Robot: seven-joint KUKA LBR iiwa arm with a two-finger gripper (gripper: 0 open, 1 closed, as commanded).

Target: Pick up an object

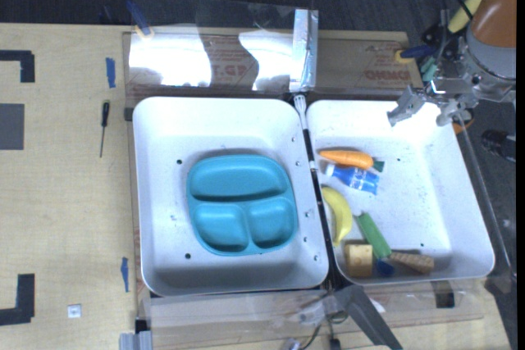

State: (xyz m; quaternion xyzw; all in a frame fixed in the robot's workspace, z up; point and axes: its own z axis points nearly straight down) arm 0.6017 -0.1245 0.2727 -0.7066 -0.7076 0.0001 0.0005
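Camera view is showing the arm's gripper (426,104) hanging over the far right corner of the right bin (459,176), with its two fingers standing apart and nothing between them. By my reading, the task is sitting at the approach step: no object is being held yet, and the next move is calling for a reach toward the near left of that bin, then a descent onto one item.

The right bin is holding the candidates, all well apart from the gripper: an orange carrot (346,157), a blue and white tube (354,177) just beside it, a yellow banana (339,213) along the left wall, a green stick (372,234), and a tan block (358,258) touching a wooden-handled piece (410,261). The left bin (156,176) is carrying a blue divided tray (241,202).
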